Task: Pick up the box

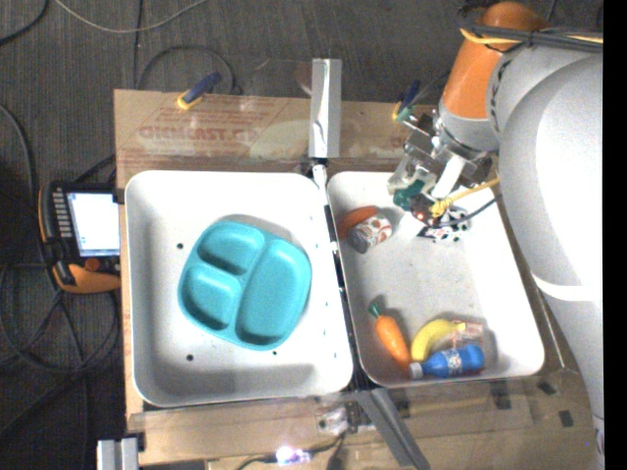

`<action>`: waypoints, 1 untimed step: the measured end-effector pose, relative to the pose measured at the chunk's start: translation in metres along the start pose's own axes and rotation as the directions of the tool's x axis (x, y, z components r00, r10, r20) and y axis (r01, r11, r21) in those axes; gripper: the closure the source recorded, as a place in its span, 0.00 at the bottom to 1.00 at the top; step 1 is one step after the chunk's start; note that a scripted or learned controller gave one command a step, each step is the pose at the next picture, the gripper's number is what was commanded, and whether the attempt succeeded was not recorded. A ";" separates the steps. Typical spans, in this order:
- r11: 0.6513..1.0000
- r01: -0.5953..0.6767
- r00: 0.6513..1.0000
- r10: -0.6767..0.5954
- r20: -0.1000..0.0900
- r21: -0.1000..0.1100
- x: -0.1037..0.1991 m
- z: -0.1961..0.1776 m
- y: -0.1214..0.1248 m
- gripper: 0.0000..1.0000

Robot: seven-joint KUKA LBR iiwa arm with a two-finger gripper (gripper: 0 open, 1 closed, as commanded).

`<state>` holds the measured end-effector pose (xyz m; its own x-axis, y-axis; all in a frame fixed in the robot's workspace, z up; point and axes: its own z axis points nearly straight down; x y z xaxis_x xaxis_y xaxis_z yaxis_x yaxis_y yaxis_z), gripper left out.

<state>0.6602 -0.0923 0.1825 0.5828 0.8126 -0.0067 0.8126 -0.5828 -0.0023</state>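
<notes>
My gripper (419, 190) hangs over the right bin (509, 292); its grip I cannot tell. I should centre on the box (443, 229) just below.

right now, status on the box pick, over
End effector low over right bin's far end, close above small box; grip unconfirmed. Can lies beside it to the left. Carrot, banana, bottle at near end, apart.
</notes>
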 end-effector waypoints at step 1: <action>1.000 0.002 1.000 -0.002 -0.001 0.000 0.001 0.000 0.000 0.00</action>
<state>0.6605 -0.0912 0.1827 0.5815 0.8135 -0.0062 0.8135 -0.5815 -0.0019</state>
